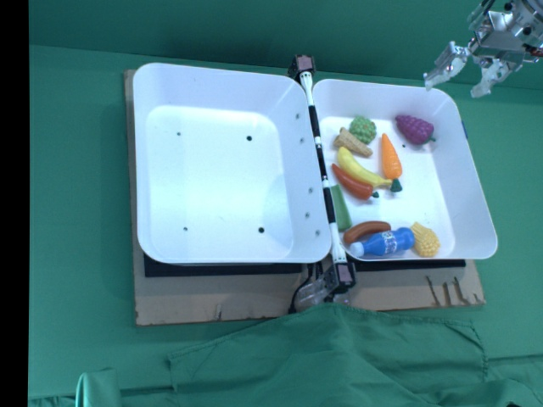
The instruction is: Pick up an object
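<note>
**Gripper held above right bin's far corner**

The gripper [464, 72] was seen high at the upper right, fingers spread apart, with nothing between them. Toy foods were gathered in the right bin [458, 195]: grapes [414, 129], a carrot [389, 156], a banana [361, 168], a bottle [383, 244] and corn [426, 239].

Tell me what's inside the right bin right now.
In the right bin: grapes, carrot, banana, red chili, sausage, blue bottle, corn, a green piece. The divider rail covers part of a green vegetable.
</note>
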Action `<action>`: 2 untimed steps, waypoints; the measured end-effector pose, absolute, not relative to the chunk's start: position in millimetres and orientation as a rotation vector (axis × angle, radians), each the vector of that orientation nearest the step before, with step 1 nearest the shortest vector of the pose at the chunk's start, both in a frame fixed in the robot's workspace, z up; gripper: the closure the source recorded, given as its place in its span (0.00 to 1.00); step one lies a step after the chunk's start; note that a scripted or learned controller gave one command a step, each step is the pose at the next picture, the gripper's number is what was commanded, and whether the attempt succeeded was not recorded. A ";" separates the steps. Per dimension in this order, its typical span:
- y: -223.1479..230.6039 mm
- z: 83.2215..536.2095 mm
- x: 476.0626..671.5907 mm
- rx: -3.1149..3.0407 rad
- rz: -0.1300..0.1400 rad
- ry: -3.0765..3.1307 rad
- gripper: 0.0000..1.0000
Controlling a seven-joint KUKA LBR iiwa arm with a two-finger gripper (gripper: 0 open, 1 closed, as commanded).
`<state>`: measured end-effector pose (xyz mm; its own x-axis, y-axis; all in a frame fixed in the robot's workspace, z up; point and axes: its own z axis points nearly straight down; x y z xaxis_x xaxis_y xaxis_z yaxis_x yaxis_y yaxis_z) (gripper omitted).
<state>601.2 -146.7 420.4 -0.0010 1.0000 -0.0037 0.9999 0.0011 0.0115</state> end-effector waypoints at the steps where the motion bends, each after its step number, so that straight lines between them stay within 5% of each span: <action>1: -149.2 417.9 599.1 2.221 0.002 2.213 0.00; 2: -149.2 417.9 599.1 2.221 0.002 2.213 0.00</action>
